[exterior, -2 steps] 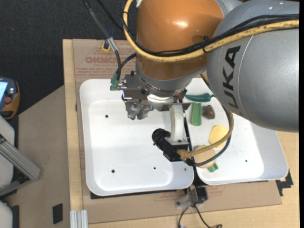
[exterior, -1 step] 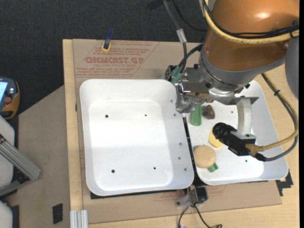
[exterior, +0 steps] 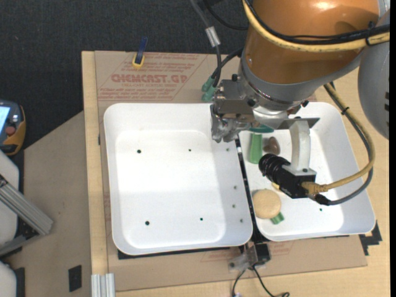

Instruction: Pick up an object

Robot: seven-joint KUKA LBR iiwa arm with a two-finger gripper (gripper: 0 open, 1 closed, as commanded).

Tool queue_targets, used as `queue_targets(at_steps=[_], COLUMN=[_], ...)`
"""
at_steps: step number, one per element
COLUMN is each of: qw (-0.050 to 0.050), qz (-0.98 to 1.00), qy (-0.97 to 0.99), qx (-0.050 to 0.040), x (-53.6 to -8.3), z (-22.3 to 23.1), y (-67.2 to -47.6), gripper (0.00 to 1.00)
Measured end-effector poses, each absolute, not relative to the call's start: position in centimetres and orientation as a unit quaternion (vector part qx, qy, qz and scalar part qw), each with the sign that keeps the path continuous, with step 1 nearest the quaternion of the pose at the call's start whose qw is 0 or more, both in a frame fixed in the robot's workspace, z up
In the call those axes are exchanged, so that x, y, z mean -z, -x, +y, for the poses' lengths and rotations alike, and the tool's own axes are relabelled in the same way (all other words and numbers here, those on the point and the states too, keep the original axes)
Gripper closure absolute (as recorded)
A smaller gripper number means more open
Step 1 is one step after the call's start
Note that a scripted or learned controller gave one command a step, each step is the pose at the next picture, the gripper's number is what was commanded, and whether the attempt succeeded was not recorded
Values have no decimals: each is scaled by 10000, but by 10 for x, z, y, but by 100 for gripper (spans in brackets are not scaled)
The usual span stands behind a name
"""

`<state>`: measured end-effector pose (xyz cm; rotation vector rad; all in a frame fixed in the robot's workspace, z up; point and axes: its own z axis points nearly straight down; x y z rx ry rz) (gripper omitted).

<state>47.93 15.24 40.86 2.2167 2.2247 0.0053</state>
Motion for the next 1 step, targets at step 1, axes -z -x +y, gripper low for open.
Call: queue_targets(at_steps=[1], qw=[-8], qz=[7085], qy=[-7057], qx=[8], x=[-389], z=[192], y=[-496], gripper=[100])
